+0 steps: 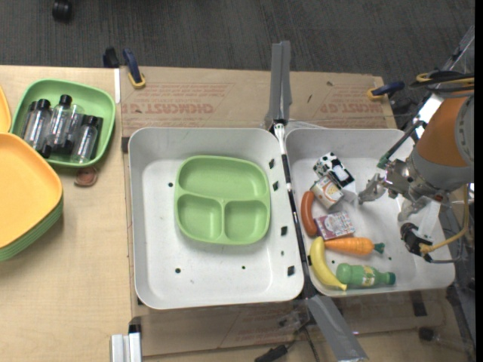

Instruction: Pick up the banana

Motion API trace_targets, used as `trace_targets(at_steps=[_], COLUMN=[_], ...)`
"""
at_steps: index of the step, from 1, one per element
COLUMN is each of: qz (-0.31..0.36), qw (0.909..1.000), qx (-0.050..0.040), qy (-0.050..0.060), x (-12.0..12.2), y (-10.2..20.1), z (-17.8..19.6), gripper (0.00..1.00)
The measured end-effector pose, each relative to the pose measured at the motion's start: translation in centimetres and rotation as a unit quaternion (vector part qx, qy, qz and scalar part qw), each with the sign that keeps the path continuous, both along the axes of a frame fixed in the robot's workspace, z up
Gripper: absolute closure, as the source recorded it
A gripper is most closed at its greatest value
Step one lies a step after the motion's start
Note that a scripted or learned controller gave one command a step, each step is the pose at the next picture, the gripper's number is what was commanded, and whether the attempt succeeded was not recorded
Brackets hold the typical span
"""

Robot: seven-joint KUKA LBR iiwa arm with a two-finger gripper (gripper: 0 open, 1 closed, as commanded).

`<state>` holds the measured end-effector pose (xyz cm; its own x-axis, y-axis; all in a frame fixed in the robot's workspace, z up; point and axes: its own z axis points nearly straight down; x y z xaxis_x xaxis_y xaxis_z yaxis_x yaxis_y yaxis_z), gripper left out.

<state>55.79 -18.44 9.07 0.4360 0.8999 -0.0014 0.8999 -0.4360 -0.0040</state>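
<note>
my tool (371,190) hangs over the right bin (377,138), toward the bin's three o'clock side, with its two fingers spread apart and nothing between them. the one banana (323,265) lies at the bin's seven o'clock corner, curved along the left wall, well apart from my tool and at about seven o'clock from it. i count six more things in this bin: one red sausage (307,211) just above the banana at its twelve o'clock, one orange carrot (350,245) lying flat just beside the banana's upper end at its two o'clock, one green bottle (365,276) on its side at the banana's three o'clock, one small pink packet (335,224) between the sausage and the carrot, one small carton (327,193) at the packet's twelve o'clock, and one black-and-white toy (331,169) at the carton's twelve o'clock. the left bin (151,225) holds one green tray (223,199) with three compartments, sitting near its middle. there are two bins in all, side by side on the counter (68,292). at the counter's nine o'clock edge i see a stack of orange plates (26,194), too tightly nested to count, and at ten o'clock one green dish (98,111) holding four small dark-capped bottles (60,127). two clamps show at the counter's far edge, a blue and orange clamp (133,68) at eleven o'clock and another clamp (386,90) at one o'clock.
</note>
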Motion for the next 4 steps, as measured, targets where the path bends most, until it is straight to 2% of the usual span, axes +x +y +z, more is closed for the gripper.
trace_targets(at_steps=[1,2,3,4], qz=[0.002,-0.075,-0.127,-0.2], qw=[1.0,0.9972,0.9919,0.9798], qx=[-0.0003,-0.0008,-0.0008,-0.001], qy=[0.002,-0.001,-0.001,-0.001], x=[0.0,0.2,0.7,2.0], y=[0.0,-2.4,-2.8,-3.2], z=[0.8,0.0,0.0,0.3], gripper=[1.0,1.0,1.0,1.0])
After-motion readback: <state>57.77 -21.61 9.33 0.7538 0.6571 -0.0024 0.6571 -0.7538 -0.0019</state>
